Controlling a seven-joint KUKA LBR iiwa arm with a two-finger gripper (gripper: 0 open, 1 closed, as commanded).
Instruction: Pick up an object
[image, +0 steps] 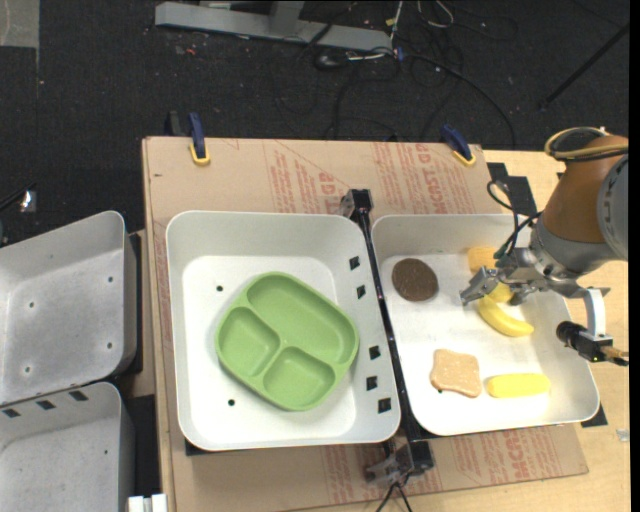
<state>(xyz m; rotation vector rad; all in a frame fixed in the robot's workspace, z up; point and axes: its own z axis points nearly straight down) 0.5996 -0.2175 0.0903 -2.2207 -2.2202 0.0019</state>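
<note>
- A green divided plate (287, 342) with three compartments lies in the left white bin (190, 400), tilted relative to the bin's walls.
- A black divider strip (378, 320) runs between the left bin and the right white bin (570, 405).
- Both bins rest on a cardboard sheet (300, 165) printed with red lettering, held at its far edge by two clamps (198, 140) with yellow tips.
- Grey metal trays (60, 295) sit well left of the table.
- Cables (420, 60) trail over the dark floor (80, 90) beyond.

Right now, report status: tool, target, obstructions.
Tool down over the banana in the right bin, grip unconfirmed. Orange block crowds it close behind. Cookie, toast, yellow block stand apart.
</note>
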